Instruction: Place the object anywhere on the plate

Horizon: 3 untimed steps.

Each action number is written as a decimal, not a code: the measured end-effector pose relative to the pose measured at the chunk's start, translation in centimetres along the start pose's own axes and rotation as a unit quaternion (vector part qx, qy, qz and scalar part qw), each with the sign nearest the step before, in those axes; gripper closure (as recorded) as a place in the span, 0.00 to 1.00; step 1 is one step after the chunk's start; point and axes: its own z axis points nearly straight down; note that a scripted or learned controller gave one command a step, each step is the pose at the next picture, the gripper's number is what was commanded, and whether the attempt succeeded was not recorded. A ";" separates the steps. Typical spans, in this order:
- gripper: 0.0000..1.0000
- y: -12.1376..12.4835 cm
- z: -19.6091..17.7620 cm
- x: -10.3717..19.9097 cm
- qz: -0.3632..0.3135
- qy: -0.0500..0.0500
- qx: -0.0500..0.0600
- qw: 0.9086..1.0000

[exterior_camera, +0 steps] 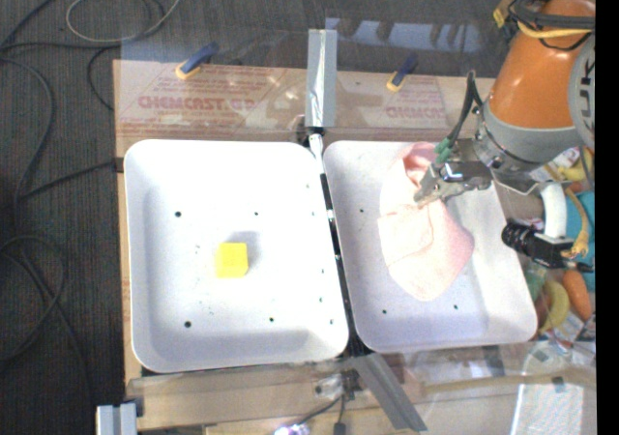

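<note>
A yellow block (231, 260) lies in the left bin (155, 172), well apart from the pink plate (426, 240) in the right bin (503, 317). The hand (426, 193) hovers over the plate's upper part, seemingly narrow and holding nothing.

Yellow block (231, 260), pale pink plate (430, 254), white bins (174, 172), orange-banded grey arm (542, 66)

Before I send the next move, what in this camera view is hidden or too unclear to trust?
- Gripper: fingertips too small and blurred over the pink plate to read their state.
- Plate's upper right edge: covered by the gripper and wrist.
- Yellow object in the left bin: too small to tell its exact shape or material.
- Arm's upper part: cut off by the view's top right.
</note>
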 end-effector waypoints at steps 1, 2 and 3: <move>1.00 3.8 1.2 5.1 0.131 0.001 0.002 0.991; 1.00 4.9 1.7 10.4 0.119 0.000 0.001 0.993; 1.00 4.9 -5.4 4.0 0.125 0.000 0.001 0.992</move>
